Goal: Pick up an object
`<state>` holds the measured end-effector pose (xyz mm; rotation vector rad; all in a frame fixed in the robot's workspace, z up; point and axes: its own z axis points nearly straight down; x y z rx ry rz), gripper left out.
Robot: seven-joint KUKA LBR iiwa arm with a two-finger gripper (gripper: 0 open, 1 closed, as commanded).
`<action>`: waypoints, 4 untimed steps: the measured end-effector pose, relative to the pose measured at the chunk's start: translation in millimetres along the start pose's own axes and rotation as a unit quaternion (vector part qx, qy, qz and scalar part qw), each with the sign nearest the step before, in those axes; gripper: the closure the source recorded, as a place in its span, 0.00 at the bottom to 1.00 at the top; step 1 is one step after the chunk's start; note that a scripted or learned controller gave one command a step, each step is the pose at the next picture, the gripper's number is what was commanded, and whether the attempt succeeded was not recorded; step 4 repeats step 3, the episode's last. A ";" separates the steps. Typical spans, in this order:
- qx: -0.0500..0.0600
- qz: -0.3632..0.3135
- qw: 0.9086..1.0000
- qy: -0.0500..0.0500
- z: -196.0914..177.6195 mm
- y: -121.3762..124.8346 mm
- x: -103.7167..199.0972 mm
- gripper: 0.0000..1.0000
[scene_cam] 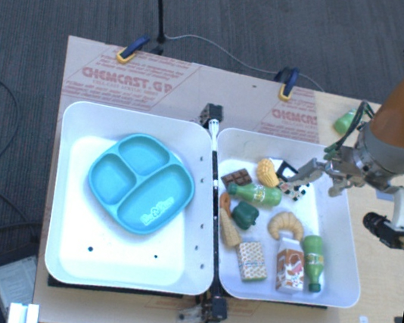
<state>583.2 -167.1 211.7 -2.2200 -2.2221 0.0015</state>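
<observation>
Gripper [300, 178] sits over upper part of right bin [351, 255], arm coming in from right. We can't tell finger state; too small and dark against clutter.

Landmark: green bottle [256, 195], lying on its side, long axis running left-right across bin. Corn [267, 172] lies just above it, chocolate bar [237, 177] up-left, croissant [286, 225] down-right, green pepper [244, 214] just below.

Gripper is up-right of bottle, near corn's right side. We judge nearest picks are corn or bottle: both lie left and slightly down from gripper. Nothing seen held.

Blue plate [141, 182] rests in left bin [62, 195], well apart from gripper.
</observation>
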 end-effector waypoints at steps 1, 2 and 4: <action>-0.002 0.000 1.000 -0.001 123.4 -36.2 -25.3 0.00; -0.003 0.000 1.000 -0.001 113.2 -35.7 -25.3 1.00; 0.000 0.000 1.000 0.000 4.2 -11.1 40.2 1.00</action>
